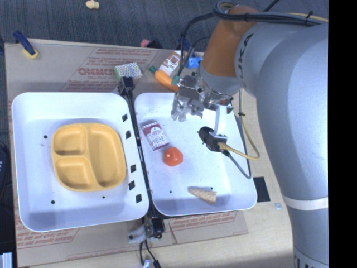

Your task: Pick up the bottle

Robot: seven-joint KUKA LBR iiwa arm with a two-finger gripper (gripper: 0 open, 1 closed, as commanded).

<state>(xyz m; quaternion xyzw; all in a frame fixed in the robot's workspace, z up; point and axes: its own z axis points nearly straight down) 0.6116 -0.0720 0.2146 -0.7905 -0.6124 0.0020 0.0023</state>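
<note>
Grey arm [279,94] reaches in from right over right bin [237,191]. Claw [179,111] hangs at bin's far edge, grip state unclear. Bottle [167,71] lies just beyond it outside the bin, on far surface, long axis slanting left-near.

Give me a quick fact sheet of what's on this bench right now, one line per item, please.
left bin: holds a yellow divided plate
right bin: holds a small red-and-white packet, a red toy tomato, a cone-shaped piece
bottle: orange and white, lying outside the bins, just beyond the right bin's far edge
gripper: over the far part of the right bin, nothing visible between its fingers
arm: reaches in from the right
task status: bottle not yet picked up
</note>
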